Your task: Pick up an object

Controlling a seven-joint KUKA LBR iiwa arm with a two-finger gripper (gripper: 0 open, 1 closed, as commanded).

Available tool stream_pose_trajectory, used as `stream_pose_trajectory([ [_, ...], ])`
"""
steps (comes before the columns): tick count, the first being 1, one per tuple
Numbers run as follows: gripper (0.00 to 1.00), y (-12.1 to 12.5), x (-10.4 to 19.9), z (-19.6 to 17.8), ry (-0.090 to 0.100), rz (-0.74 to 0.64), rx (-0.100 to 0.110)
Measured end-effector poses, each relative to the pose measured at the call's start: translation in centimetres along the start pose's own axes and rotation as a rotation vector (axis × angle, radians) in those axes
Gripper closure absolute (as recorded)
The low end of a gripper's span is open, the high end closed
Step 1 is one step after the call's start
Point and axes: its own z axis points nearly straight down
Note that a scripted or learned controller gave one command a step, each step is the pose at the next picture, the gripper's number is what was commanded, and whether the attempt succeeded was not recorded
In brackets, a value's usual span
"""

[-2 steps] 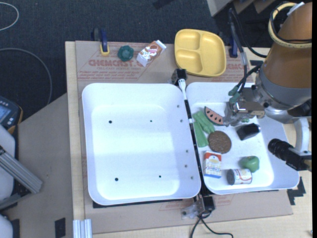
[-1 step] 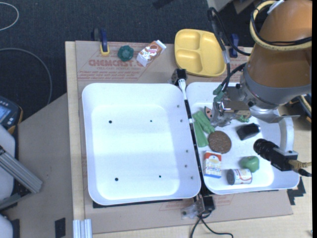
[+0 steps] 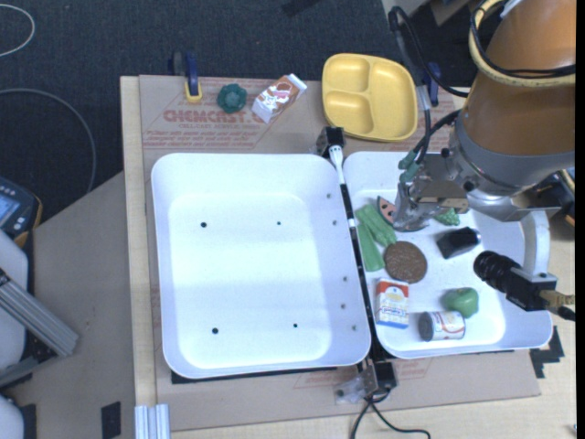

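The grey and orange arm [image 3: 521, 108] reaches in from the right and hangs over the far part of the right bin [image 3: 512, 338]. The left bin [image 3: 247, 273] lies beside it, and a yellow divided tray [image 3: 370, 97] sits on the bench beyond both. The gripper [image 3: 413, 216] is low in the right bin, but the wrist hides its tips, so I cannot tell whether the pincer is apart or together, and nothing is visibly held in it. All 6 likely objects lie in that right bin. A green pod bundle [image 3: 370, 236] lies along the left wall just left of the gripper, and a brown disc [image 3: 405, 262] sits just near of it. A small carton [image 3: 393, 303] and a tipped can [image 3: 443, 325] lie at the near edge, with a black block [image 3: 457, 241] and a green lump [image 3: 462, 300] to the right. This looks like the reach-and-descend step, with no grasp confirmed. The next move probably calls for settling squarely over 1 object, likely the pods or the disc, closing on it, then lifting straight up clear of its neighbours.
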Motion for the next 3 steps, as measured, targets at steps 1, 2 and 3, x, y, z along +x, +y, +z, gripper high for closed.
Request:
stream_pose_trajectory([
  [1,1.00,0.1,0.0,-1.0,-0.001,-0.001,-0.003],
  [2,1.00,-0.5,6.1,17.2,0.002,-0.001,0.022],
  [3,1.00,4.5,9.9,5.8,0.005,-0.003,-0.009],
])
